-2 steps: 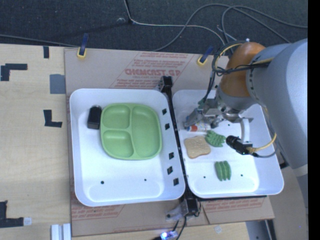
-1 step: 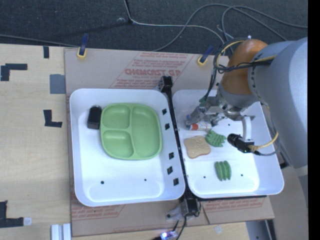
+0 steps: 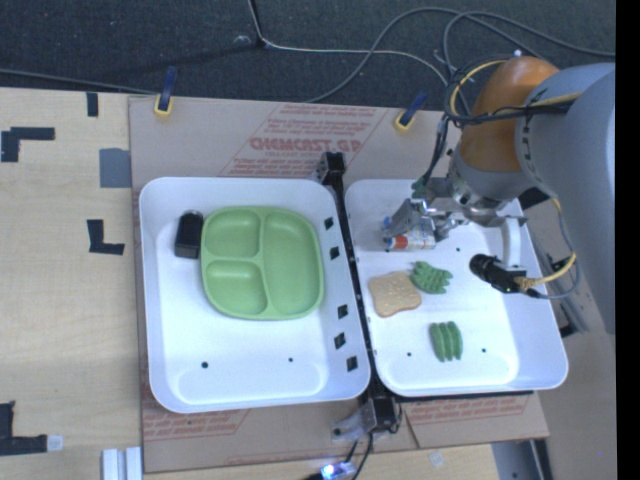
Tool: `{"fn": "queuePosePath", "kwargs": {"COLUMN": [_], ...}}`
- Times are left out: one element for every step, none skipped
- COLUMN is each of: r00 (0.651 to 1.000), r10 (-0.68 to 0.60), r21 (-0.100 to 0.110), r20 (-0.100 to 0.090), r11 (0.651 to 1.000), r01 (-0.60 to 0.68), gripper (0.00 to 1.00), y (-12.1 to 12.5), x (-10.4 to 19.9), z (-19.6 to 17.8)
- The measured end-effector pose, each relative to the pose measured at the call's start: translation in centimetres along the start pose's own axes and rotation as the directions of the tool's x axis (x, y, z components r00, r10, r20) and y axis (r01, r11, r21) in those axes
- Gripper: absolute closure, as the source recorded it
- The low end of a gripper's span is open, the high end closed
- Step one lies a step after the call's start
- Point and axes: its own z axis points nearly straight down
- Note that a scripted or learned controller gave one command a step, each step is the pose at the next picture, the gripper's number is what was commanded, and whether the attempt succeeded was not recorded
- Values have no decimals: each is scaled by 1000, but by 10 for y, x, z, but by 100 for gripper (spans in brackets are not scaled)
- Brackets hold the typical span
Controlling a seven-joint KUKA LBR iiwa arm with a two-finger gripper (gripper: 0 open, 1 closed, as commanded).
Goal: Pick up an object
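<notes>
A slice of toast (image 3: 394, 294) is seen lying flat in the right bin (image 3: 540, 368), near its left wall. Just beside it, to the right, a leafy green piece (image 3: 432, 277) is found; a green pod-like piece (image 3: 446, 341) lies apart, toward the front. The tool (image 3: 405, 234) is positioned low over the back of the same bin, above the toast; whether it is open or closed cannot be told. In the left bin (image 3: 170, 368) a green divided plate (image 3: 263, 263) is noted, with a small black object (image 3: 188, 235) touching its left edge.
</notes>
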Motion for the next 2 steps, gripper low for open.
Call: {"fn": "queuePosePath", "kwargs": {"r00": [1000, 1000], "r10": [-1, 0], "r21": [-3, 3], "r20": [1, -1], "r11": [1000, 1000], "r01": [1, 0], "gripper": [100, 100], "y": [-3, -3], "x": [1, 2], "z": [-63, -69]}}
